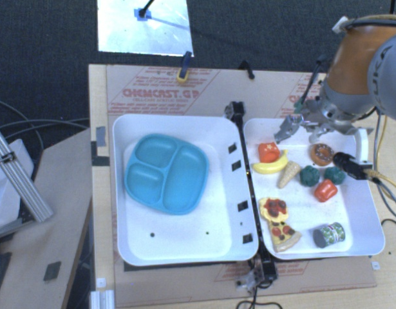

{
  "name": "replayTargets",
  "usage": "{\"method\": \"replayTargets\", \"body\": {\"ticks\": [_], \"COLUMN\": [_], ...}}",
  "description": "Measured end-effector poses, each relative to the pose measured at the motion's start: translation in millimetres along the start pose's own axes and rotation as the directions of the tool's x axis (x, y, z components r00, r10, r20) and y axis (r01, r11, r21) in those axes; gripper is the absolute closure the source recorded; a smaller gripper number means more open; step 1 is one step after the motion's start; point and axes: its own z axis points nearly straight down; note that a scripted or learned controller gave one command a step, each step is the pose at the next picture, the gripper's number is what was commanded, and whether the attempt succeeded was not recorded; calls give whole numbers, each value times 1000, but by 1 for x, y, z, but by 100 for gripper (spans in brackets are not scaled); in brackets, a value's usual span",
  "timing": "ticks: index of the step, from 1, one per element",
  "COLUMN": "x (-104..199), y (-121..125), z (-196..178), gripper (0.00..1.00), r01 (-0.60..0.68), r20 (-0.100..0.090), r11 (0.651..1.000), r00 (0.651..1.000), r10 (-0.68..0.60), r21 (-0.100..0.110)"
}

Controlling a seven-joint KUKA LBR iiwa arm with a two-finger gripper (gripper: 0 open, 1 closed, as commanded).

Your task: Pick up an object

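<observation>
Two shallow white bins lay side by side on the bench (159, 85), and nothing in either had been lifted, so the task looked barely begun. Going from the left: the left bin (140, 243), well to the left of the gripper, carried a blue divided plate (165, 174) lying flat. The right bin (358, 227) sat under the arm, and every candidate object rested on its floor. The gripper (299, 126) hung over that bin's upper edge, its metal fingers spread apart and clasping nothing. Just below it and slightly to its left lay a red tomato-like piece (269, 152) touching a yellow banana (270, 167); a pale cone (288, 174) lay just beside the banana's tip. Further below the gripper was a pizza slice (279, 224). Below and to its right sat a brown doughnut (322, 153), a green lump (309, 176), a second green lump (335, 176), a red pepper-like piece (325, 190) and, well apart from the gripper, a small tin can (330, 234) on its side. By my judgement the whole pick remained: choosing a piece, descending, closing and lifting. The tomato piece seemed the nearest target.

The bench top was brown printed board. Beyond it, up and left of the gripper, lay dark carpet with a shiny metal sheet (144, 18); an aluminium frame (17, 179) and cables stood at the far left.
</observation>
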Motion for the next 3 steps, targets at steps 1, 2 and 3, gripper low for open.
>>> {"method": "replayTargets", "body": {"ticks": [1,2,3], "x": [10,9,70], "y": [38,39,-33], "z": [117,99,6], "gripper": [0,100,100], "r01": [4,4,6], "r20": [0,0,-3], "r11": [1000,1000,1000], "r00": [1000,1000,1000], "r10": [-4,-4,-6], "r21": [1,-5,0]}}
